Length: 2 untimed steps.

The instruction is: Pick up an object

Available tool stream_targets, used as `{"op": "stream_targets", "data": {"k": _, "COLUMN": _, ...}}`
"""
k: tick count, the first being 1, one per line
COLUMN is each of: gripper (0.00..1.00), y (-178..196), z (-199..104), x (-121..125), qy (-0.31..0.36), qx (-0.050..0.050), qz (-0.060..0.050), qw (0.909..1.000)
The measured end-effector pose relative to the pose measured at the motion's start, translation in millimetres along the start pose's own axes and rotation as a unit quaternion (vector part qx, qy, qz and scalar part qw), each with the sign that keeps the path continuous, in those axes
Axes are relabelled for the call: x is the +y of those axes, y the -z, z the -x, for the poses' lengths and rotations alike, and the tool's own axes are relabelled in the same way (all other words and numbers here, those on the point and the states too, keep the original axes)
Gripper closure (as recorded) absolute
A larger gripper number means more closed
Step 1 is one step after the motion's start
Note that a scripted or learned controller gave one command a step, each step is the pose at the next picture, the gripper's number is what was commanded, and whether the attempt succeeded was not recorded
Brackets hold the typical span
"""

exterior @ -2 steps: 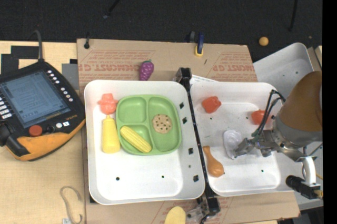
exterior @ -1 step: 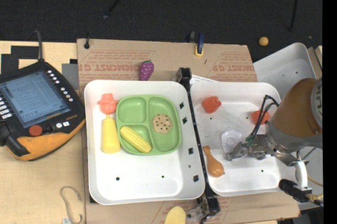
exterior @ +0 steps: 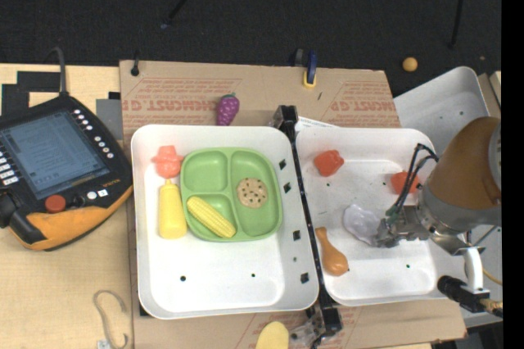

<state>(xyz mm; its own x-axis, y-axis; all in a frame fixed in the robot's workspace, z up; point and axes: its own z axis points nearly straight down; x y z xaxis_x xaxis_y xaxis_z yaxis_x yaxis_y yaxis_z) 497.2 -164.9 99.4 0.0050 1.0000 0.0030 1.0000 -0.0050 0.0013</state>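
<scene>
- Camera view looks down on two white bins, and we take the right bin [exterior: 413,278] as our landmark, since the arm works inside it.
- We see the gripper [exterior: 387,234] low over that bin's middle, touching or just above a pale, translucent object [exterior: 358,220] lying there; whether it is a crumpled wrapper or a soft toy we cannot tell.
- We cannot tell how the pincer stands: the wrist hides its tips and nothing shows plainly between them, so we claim no hold.
- Other candidates in the right bin: a red-orange piece [exterior: 328,163] near its far left corner, a small red item [exterior: 400,181] toward its far right side partly behind the cable, and a tan drumstick-shaped toy [exterior: 331,254] against its left wall, near the front.
- Left of the right bin, the other bin [exterior: 213,290] bears a green divided plate [exterior: 231,193] with a corn cob [exterior: 211,216] and a cookie [exterior: 251,192]; these lie well apart from the arm.
- We judge the step to be closing on the pale object. To do it well, we would centre the tips over its thickest fold, press down close to the bin floor, squeeze fully, then lift straight and slowly, checking that it rises with us.
</scene>
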Motion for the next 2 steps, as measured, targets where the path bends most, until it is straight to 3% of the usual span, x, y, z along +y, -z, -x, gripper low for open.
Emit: {"op": "stream_targets", "data": {"k": 2, "gripper": 1.0, "y": 106, "z": -3, "x": 12, "qy": 0.003, "qx": -0.002, "qz": 0.002, "qw": 1.0}}
